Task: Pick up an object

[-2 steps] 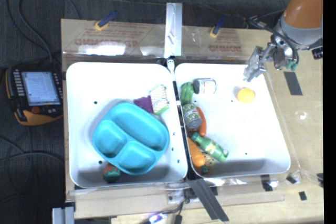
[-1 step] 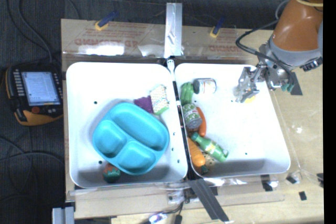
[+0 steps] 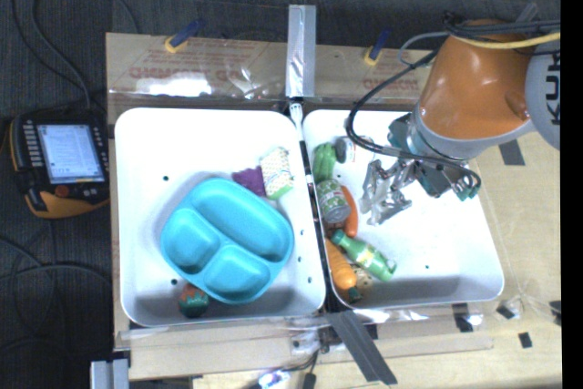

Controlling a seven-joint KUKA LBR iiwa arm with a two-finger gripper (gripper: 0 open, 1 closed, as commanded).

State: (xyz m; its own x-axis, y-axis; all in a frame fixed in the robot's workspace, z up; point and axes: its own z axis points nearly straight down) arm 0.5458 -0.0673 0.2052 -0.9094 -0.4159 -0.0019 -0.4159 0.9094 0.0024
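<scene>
Claw (image 3: 383, 196) hung over the right bin (image 3: 455, 260), holding nothing; we couldn't tell whether it was parted or together.

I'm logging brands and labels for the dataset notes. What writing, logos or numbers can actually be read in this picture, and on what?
"KU" on the grey arm at the right edge; the rest is cut off.
Red print on the cardboard sheet behind the bins: too faint and blurred to read.
Screen of the handheld pendant at left: lit, text too small to read.
Labels on the small bottles in the right bin: too blurred to read.
</scene>
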